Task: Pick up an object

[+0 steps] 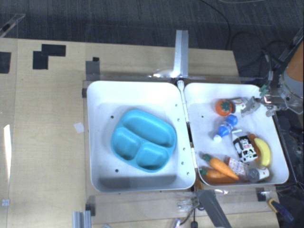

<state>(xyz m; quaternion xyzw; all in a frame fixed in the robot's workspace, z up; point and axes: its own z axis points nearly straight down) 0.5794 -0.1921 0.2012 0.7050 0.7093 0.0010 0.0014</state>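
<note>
The right bin (280, 141) holds several small objects: an orange round toy (224, 107), a blue bottle (225, 127), a black-and-white carton (244, 147), a yellow banana (263, 151), two carrots (219, 168), a small red-labelled bottle (237, 165) and a grey can (254, 174). My gripper (260, 107) hangs over the bin's far right corner, just right of the orange toy. It is open, with nothing between its fingers. The arm's orange band shows at the right edge.
The left bin (97, 127) holds a blue divided plate (144, 140). A metal post (181, 51) stands behind the seam between the bins. Black cables (228, 13) run over the dark floor at the back.
</note>
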